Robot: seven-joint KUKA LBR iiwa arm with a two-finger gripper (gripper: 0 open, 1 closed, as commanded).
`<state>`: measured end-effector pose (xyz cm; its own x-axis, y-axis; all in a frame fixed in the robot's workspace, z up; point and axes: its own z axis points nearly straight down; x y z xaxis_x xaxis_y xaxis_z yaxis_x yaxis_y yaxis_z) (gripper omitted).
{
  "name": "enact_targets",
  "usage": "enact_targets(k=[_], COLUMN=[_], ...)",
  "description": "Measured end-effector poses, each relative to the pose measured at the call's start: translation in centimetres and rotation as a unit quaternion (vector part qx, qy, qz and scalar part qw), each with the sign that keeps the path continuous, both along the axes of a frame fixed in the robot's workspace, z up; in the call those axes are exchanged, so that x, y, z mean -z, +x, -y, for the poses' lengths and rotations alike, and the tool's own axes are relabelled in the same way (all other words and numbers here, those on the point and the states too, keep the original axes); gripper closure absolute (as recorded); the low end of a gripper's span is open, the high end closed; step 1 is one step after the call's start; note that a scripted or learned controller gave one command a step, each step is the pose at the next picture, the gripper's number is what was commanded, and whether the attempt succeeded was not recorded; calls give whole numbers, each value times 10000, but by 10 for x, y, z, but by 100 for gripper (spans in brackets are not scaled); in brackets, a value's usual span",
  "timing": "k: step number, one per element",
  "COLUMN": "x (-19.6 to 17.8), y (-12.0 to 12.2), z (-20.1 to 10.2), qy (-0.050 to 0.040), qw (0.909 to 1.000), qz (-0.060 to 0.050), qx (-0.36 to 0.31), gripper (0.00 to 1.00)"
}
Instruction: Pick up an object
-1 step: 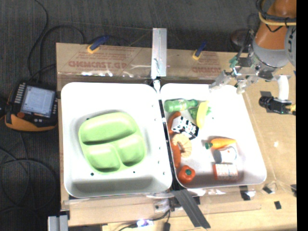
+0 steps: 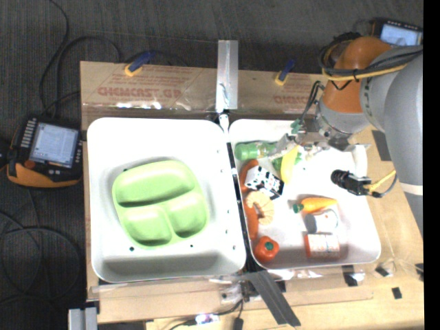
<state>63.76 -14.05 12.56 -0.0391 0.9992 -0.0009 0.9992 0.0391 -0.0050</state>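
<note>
My gripper (image 2: 300,140) hangs over the back of the right bin (image 2: 357,218), just above a yellow banana-like piece (image 2: 289,162). To its left lies a green item (image 2: 250,148). Nearer the divider sit a black-and-white spotted toy (image 2: 263,179), a round tan piece (image 2: 261,210) and a red tomato (image 2: 267,247). An orange carrot (image 2: 317,203), a white cup (image 2: 329,220) and a red-labelled can (image 2: 323,244) lie in the front right part. I see nothing held in the gripper.
The left bin (image 2: 103,184) holds a green compartment tray (image 2: 160,201). A handheld pendant (image 2: 45,150) lies off the bench at left. Two clamps (image 2: 137,62) sit on the back board.
</note>
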Motion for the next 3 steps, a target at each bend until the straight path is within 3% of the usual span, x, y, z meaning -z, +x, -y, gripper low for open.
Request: enact_targets(k=[1,2,3], x=[37,26,-56], y=[-17,-15,-24], z=[-12,-12,-78], qy=[-16,-8,14], qw=[9937,9937,9870], qz=[59,88,13], qx=[-1120,-1116,-1608], gripper=[0,100,100])
